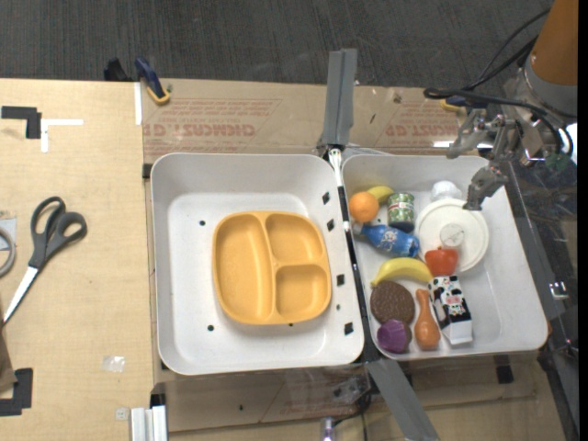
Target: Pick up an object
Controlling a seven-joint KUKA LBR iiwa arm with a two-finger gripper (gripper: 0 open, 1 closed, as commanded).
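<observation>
The gripper [480, 191] hangs above the right bin's [514, 310] far edge, finger spacing indiscernible. The white plate [452, 232] beside it is round.

Two white bins sit side by side on the bench. The left bin [175, 274] holds a yellow divided plate [272, 267]. The right bin [514, 310] holds an orange [364, 207], a small can [401, 209], a white round lid [452, 232], a blue bottle [390, 240], a banana [402, 269], a brown cookie [392, 301], a purple fruit [393, 336] and a cow-patterned carton [451, 309]. The gripper [479, 189] hangs over the right bin's far corner, just beside the lid. Scissors [44, 242] lie on the bench, well left.
</observation>
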